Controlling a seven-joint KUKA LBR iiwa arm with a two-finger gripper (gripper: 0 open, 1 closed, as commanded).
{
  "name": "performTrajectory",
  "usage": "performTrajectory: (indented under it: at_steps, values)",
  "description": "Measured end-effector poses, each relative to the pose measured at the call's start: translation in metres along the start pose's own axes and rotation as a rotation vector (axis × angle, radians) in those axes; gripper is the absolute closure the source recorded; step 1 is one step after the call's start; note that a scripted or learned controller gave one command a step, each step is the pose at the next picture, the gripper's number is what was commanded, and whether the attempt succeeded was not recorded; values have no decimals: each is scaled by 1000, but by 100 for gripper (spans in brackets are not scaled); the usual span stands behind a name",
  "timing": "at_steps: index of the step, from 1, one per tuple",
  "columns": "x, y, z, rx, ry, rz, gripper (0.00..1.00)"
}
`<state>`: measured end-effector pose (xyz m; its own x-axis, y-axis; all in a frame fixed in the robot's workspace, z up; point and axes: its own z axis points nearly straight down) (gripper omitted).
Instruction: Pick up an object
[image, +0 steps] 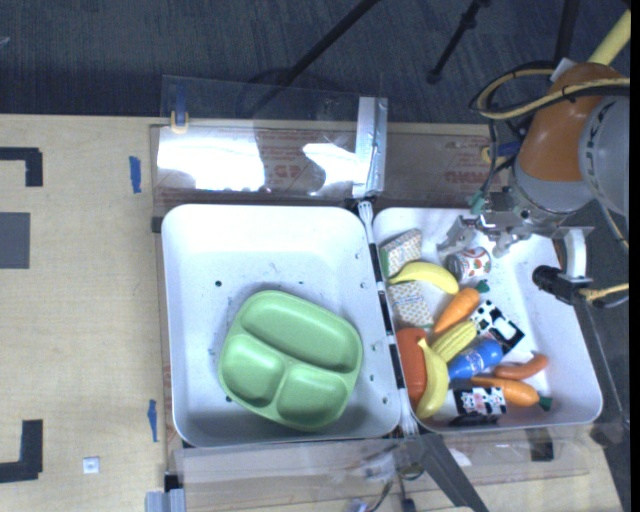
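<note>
bench (70, 330) bears bins (white) (200, 240).

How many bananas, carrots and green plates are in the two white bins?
Bananas: 2, one near the top of the right bin and one at its lower left.
Carrots: 2, one in the middle of the pile and one near the bottom.
Green plates: 1, the divided plate in the left bin.
Total: 5
</note>
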<state>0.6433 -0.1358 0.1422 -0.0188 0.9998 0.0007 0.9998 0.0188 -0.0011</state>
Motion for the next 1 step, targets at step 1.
performTrajectory:
  at_steps: [1]
  values:
    - [20,-57,46,-28,-9,-123,0]
